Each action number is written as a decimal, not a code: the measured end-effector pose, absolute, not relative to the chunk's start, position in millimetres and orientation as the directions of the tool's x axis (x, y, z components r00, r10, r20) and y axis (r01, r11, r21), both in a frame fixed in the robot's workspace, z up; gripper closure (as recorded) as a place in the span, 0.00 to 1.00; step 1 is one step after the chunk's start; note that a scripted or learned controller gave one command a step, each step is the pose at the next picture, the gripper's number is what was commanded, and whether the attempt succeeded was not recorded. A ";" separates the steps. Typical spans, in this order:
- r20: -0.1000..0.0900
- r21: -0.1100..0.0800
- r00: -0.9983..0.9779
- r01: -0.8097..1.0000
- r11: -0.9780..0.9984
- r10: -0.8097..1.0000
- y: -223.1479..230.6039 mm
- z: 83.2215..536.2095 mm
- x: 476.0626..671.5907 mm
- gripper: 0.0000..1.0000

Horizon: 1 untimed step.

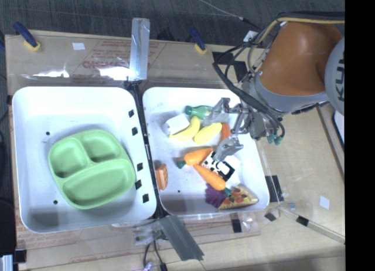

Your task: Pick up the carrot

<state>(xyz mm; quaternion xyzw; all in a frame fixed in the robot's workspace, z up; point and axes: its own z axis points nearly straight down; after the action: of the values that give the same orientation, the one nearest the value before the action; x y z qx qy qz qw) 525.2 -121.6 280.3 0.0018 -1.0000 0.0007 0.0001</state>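
The carrot (209,175) was lying flat in the right bin (176,202), a bit below the middle, pointing down and to the right, with a second orange piece (197,156) just above it on its left end. The pincer (229,145) hung right over the carrot's upper side, with a black-and-white tag (222,167) just below it touching the carrot. Honestly couldn't tell from this angle how the pincer was set, and nothing showed between its tips.

Just below the carrot sat a purple thing (213,196) and a pizza slice (240,196). Above it were two yellow pieces, a banana (187,129) and a lemon-ish one (207,133), plus a white block (174,125) and a green bottle (199,111) further up. Off to the carrot's left, near the bin's wall, was a small orange-brown chunk (161,176).

Way left of the carrot, the other bin (29,111) held a green divided plate (91,165). The arm (296,58) came in from above and to the right of the carrot, over the tabletop (310,170).
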 end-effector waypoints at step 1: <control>0.005 0.002 -0.991 -0.131 0.991 -0.131 -117.1 184.4 510.0 0.00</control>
<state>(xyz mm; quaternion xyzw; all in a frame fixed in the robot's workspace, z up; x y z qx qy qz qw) 510.0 -117.1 184.4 0.0655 -0.9978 -0.0008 0.0026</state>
